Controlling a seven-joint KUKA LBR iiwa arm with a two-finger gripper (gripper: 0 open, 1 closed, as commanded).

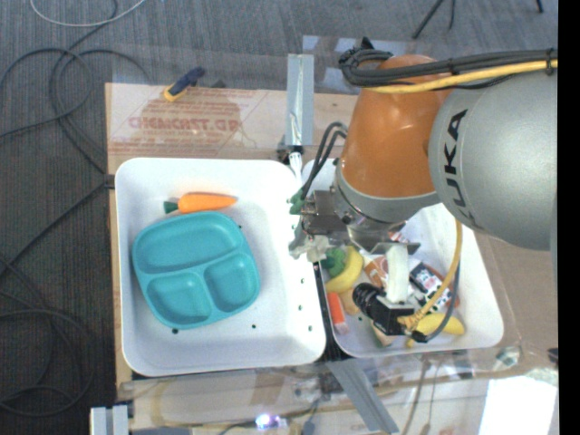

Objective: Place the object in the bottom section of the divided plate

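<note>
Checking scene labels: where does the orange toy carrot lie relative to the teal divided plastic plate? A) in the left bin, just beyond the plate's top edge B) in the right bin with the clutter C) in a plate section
A: the orange toy carrot lies on the left white bin floor beside the top edge of the teal divided plastic plate.

The grey arm (494, 166) reaches in from the right, its pincer (313, 234) lowered.

Teal divided plate (194, 268): smooth matt plastic. Shallow white bins (145, 333): smooth, slightly glossy plastic. Orange carrot (205, 202): smooth plastic look. Brown worktop (181, 125): matt wood. Orange arm band (390, 143): glossy.
</note>
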